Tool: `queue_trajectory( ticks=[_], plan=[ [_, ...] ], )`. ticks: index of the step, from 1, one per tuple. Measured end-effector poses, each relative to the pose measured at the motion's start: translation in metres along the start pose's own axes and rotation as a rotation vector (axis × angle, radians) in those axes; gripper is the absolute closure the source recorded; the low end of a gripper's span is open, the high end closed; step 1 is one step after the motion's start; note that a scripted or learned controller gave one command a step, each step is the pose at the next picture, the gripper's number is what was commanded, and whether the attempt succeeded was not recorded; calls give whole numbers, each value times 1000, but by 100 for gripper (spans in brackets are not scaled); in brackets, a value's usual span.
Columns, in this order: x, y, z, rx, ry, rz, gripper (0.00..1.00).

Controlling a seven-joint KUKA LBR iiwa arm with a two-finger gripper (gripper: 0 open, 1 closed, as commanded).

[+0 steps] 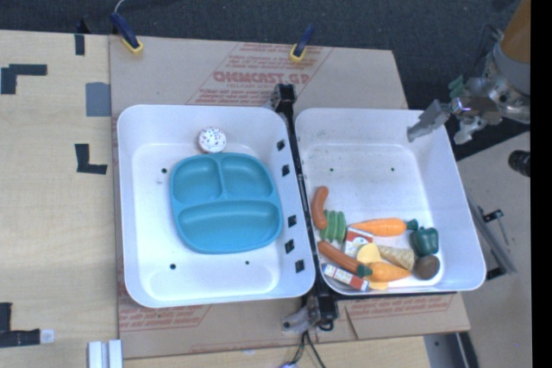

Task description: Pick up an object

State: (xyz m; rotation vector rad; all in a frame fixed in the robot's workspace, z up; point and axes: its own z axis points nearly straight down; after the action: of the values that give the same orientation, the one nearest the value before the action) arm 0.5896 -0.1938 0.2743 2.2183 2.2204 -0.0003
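The bench was a sheet of cardboard (259, 69) clipped onto a wooden top, dark carpet behind it, with the two white bins sat side by side on it. In the left bin (142, 142) we had a blue divided plate (227, 204) and a small speckled ball (211, 140) just above it. All the pickable stuff was heaped in the near corner of the right bin (448, 177): a sausage (321, 207), a green cucumber thing (335, 227), an orange carrot (379, 227), a dark green pepper (424, 240) and a few more bits jammed together. The gripper (440, 118) was hanging over the far right rim of that bin, well apart from the pile, and it looked spread wide with nothing between the fingers. So by our reckoning the pick hadn't really started: nothing lifted, everything lying in the bin. What was left was basically all of it: get over the pile, come down, close on something, lift.
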Motion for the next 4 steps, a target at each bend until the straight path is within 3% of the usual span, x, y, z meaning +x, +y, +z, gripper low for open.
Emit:
queue_trajectory(
  ticks=[1,2,3,4],
  plan=[
    [-30,-81,148,6,3,2,0],
    [-16,-77,188,1,0,2,0],
    [46,-60,187,-4,1,-1,0],
    [80,-18,188,-4,1,-1,0]
  ],
)
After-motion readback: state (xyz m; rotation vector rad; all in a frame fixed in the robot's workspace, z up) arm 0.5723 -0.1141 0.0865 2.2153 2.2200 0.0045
